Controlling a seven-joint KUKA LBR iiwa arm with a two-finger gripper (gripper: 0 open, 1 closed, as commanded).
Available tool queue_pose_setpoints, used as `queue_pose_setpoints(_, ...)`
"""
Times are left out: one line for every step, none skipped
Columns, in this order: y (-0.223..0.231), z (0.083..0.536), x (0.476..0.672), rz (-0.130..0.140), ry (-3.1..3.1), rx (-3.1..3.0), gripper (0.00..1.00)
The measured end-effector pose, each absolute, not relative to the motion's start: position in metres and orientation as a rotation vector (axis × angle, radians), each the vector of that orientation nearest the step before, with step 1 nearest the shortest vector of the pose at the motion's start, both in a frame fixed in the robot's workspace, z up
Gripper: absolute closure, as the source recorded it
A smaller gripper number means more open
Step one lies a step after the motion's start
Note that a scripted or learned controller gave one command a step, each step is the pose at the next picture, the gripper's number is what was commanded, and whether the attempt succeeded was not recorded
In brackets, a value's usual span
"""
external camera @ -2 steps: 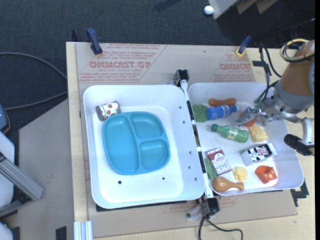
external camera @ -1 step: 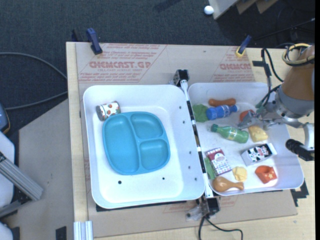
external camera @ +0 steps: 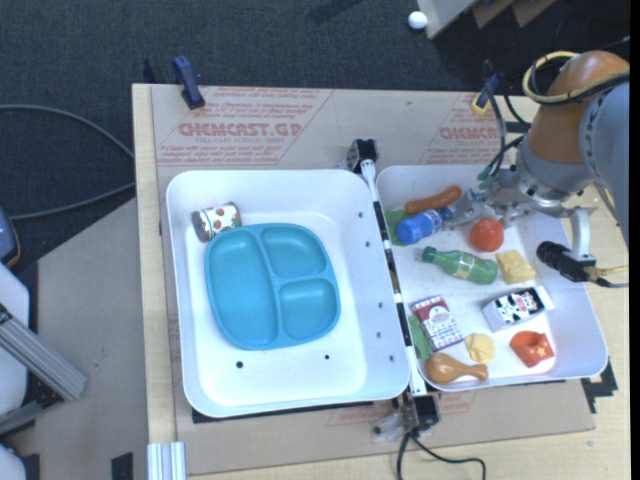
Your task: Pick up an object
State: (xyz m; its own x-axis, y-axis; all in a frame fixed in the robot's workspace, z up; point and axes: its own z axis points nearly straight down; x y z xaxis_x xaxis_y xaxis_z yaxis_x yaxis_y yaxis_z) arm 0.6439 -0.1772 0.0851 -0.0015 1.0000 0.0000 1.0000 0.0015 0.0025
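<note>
Tomato (external camera: 487,235) under low-reaching pincer (external camera: 478,206)

blue divided plate (external camera: 272,285), small can (external camera: 216,220) beside.

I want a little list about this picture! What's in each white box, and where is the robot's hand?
left bin: blue three-part plastic plate, small printed can on its side beside it
right bin: red tomato, green bottle, blue bottle, orange sausage, chicken drumstick, black-and-white carton, more toy food
gripper: over the right bin's far end, just above the tomato
</note>
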Motion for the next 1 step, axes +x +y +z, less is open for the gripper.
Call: queue_pose_setpoints(-0.1687,0.0847,0.616,-0.001,2.222,2.223,0.0)
